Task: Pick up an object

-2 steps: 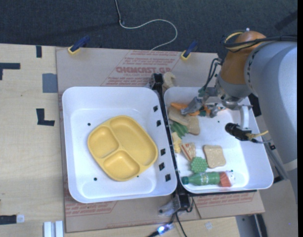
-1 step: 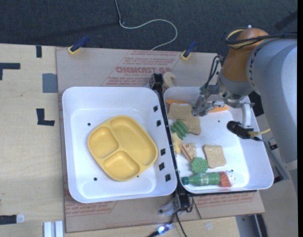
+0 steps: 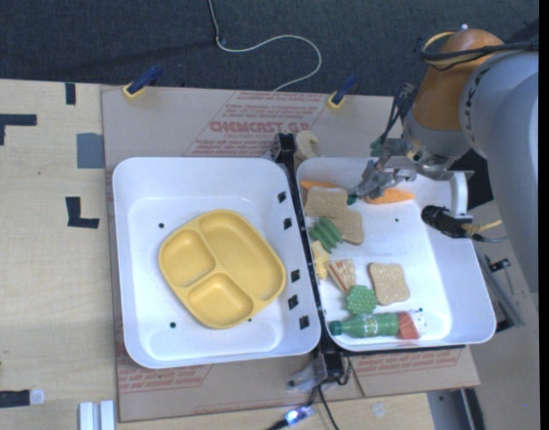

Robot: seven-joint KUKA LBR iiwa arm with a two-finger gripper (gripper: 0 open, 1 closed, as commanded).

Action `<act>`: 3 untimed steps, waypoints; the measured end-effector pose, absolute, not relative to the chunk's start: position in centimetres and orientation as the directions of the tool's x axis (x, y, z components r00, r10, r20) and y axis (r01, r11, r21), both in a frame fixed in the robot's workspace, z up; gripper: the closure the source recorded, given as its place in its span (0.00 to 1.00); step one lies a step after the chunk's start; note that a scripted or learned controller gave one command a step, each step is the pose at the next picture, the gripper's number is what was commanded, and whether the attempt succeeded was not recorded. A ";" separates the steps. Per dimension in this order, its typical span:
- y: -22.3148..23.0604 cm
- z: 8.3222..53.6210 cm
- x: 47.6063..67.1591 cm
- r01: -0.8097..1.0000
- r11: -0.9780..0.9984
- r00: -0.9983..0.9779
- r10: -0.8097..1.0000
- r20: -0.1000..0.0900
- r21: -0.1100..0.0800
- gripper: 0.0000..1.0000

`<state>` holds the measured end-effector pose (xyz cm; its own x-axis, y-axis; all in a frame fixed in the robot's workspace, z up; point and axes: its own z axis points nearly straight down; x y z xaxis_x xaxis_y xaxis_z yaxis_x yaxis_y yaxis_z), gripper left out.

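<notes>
- One gripper (image 3: 371, 184) is what you have here, lowered into the far part of the right bin (image 3: 453, 285); you cannot tell from this angle how its tips are set.
- Just beside it, on its right, you see an orange carrot-like piece (image 3: 392, 196) lying flat on the bin floor, close enough that you cannot tell whether they touch.
- Just to its left lies a tan bread slice (image 3: 332, 207), with a green leafy piece (image 3: 327, 233) at the slice's near-left corner.
- Nearer to you, mid-bin, sit a pale wedge with red stripes (image 3: 342, 274) and a second, smaller toast slice (image 3: 389, 282), slightly apart.
- A round green piece (image 3: 362, 300) rests just below the wedge, touching or almost touching a green bottle (image 3: 368, 327) that lies on its side along the near wall, its red end pointing right.
- Your left bin (image 3: 149, 330) holds a yellow three-compartment tray (image 3: 222, 267), sitting flat near the middle.
- Both bins stand side by side on a cardboard sheet (image 3: 247, 124) on the table (image 3: 41, 267).
</notes>
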<state>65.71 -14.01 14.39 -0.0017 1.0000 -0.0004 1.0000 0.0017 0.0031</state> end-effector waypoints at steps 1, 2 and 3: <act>-14.9 20.0 66.1 1.000 0.001 -0.001 1.000 -0.002 0.005 1.00; -14.9 22.6 66.1 1.000 0.002 -0.002 1.000 0.000 0.002 1.00; -9.1 23.4 64.9 1.000 0.006 -0.006 1.000 0.002 -0.001 1.00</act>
